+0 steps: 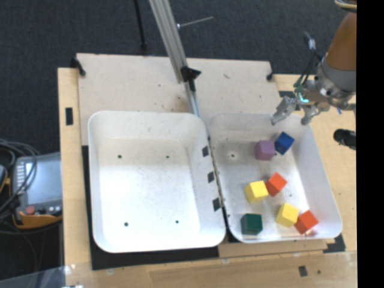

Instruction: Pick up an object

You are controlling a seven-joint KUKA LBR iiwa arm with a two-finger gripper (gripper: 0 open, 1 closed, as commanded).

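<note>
No brand, label or readable writing shows on any thing on the bench. The right bin [321,179] serves as the landmark. Inside it lie seven small cubes, none with a long axis, so each is told only by how its faces sit. Near the bin's far wall a blue cube [284,143] sits turned so a corner points toward the near rim, and a purple cube [264,149] touches its left side, lying squarer to the walls. Toward the bin's middle a yellow cube [256,191] and an orange cube [276,183] touch, the orange one on the right and slightly farther back, both rotated out of line with the walls. By the bin's near rim a dark green cube [251,224] sits at the left, squared to that rim; to its right a second yellow cube [288,214] touches a second orange cube [306,221], which lies close against the near right corner. The gripper [294,112] hangs above the bin's far right edge, just behind the blue cube and apart from it, its two fingers spread wide with nothing between them. The arm [342,53] rises from it toward the upper right, beyond the bin's far right corner. The left bin [96,179] lies touching the right bin's left wall. A slanted metal rail [171,35] stands behind the seam between the two bins.
</note>
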